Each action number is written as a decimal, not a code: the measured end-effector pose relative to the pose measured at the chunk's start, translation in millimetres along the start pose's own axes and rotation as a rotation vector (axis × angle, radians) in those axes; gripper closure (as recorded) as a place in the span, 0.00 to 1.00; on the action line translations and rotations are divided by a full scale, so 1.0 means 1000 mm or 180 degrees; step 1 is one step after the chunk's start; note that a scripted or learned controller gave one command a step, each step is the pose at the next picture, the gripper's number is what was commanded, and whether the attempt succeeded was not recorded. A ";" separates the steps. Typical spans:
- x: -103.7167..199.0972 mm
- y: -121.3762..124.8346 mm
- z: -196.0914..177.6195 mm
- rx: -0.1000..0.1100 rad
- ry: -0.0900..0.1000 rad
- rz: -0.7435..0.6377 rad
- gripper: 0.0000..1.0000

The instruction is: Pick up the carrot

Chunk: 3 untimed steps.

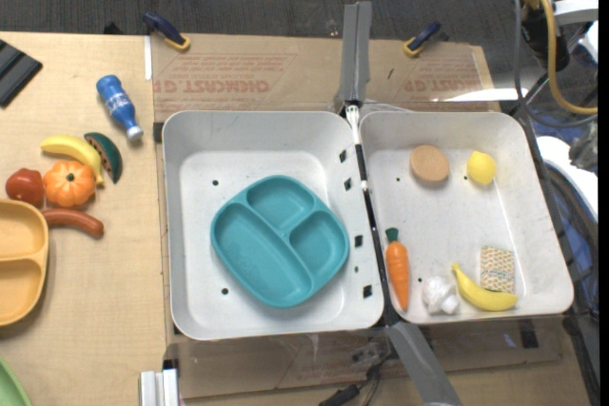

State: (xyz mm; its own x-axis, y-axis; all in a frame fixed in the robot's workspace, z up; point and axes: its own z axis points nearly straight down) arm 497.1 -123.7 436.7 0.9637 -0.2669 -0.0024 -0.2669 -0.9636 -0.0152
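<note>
Along the left wall of the right shallow white bin [457,223], toward its near corner, lies the orange plastic carrot [396,273], lengthwise, green top pointing to the far side and tip to the near edge. Just beside its tip sits a small white lumpy object [439,295], touching or almost touching a yellow plastic banana [483,292]; a tan square waffle-patterned piece [497,268] lies against the banana's far side. A round tan disc [429,164] and a yellow lemon [481,168] sit well apart from the carrot, at the far end. The left white bin [200,176] holds a teal three-compartment plate [279,241]. A blue bottle [119,106] lies on the wooden counter [67,62] to the left. Tool state: cannot tell.
</note>
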 end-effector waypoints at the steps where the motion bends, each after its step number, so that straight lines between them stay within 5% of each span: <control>1: 0.021 0.074 0.001 0.0001 0.0007 0.0527 1.00; 2: 0.031 0.058 0.140 -0.0020 -0.0017 0.1419 1.00; 3: 0.034 0.040 0.158 -0.0022 -0.0024 0.0798 1.00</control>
State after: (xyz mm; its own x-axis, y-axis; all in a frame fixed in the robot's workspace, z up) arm 519.5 -168.7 278.4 0.8673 -0.4976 -0.0126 -0.4977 -0.8673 -0.0063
